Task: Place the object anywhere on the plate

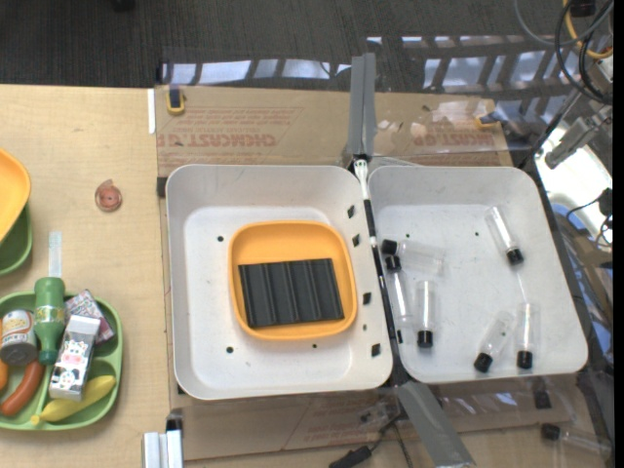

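Two shallow white bins are sitting side by side across the middle of the frame, the left bin [195,281] and the right bin [556,261] touching along a shared centre edge. An orange plate [292,237] is resting in the middle of the left bin, well apart from its walls. A dark grey ribbed block [292,292] is lying flat on the plate, covering most of its floor and sitting slightly toward the plate's lower edge.

Several clear tubes with black caps are lying scattered on the floor of the right bin. One tube [505,234] is lying toward the upper right, another [424,308] is lying near the centre left, and two more [525,337] are lying close together at the lower right. A further capped tube [390,253] is lying against the bin's left wall.

Brown cardboard [253,130] is showing under and behind both bins. At the lower left of the frame a green tray [102,383] is holding toy food, including a green bottle [49,315]. A small pink round piece [108,196] is lying on the wooden tabletop at the left.
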Action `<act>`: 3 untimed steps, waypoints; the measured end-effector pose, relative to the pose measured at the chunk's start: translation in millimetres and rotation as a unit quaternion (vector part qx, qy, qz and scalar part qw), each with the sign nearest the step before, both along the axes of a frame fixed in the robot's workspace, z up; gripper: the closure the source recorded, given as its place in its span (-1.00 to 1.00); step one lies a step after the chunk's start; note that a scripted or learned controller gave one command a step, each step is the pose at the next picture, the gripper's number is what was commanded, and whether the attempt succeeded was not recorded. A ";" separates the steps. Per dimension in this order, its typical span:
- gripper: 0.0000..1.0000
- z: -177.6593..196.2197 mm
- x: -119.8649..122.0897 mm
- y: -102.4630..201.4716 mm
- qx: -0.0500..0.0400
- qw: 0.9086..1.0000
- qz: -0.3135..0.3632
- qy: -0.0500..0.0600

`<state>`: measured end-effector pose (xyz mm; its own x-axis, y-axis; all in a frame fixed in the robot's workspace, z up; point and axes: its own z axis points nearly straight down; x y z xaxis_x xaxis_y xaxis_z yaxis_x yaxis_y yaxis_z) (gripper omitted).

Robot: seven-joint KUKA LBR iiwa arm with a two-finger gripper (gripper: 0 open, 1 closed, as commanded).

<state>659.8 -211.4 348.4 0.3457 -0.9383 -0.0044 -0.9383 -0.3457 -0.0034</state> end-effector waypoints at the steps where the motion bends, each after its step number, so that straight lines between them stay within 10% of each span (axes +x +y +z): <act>1: -1.00 -26.0 -0.4 0.4 0.000 0.988 0.154 0.000; 3: -1.00 -36.9 0.2 -8.0 -0.001 0.893 0.450 -0.002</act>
<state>660.1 -219.4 311.5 0.9599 -0.2802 0.0009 -0.2802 -0.9599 -0.0051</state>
